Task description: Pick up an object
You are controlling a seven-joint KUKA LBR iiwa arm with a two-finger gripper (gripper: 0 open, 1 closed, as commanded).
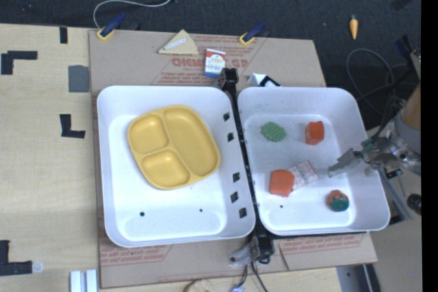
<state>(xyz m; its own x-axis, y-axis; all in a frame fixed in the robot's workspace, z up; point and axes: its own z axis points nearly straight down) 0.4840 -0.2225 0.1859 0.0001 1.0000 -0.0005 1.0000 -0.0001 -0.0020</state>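
You see the bench [41, 147] bearing a brown cardboard sheet [287, 61], on which sit the left white bin [116, 215] and right white bin [366, 215] touching side by side, plus a small red-and-white box [215, 63] and a tan wedge [180, 44] behind them.

- The arm [410, 140] is cut off on the right, so its grey body mostly runs out of view.
- The gripper [340, 165] is small and blurred over the right bin [356, 106] — whether its fingers stand apart or closed cannot be told.
- The clear packet [303, 173] beside the orange block [281, 182] is too hazy to identify.
- The round green-and-red thing [337, 200] is too small to name.
- The print on the small carton [215, 63] is illegible.
- The clamp and cables [250, 258] at the bottom run off the edge — their ends are cut away.
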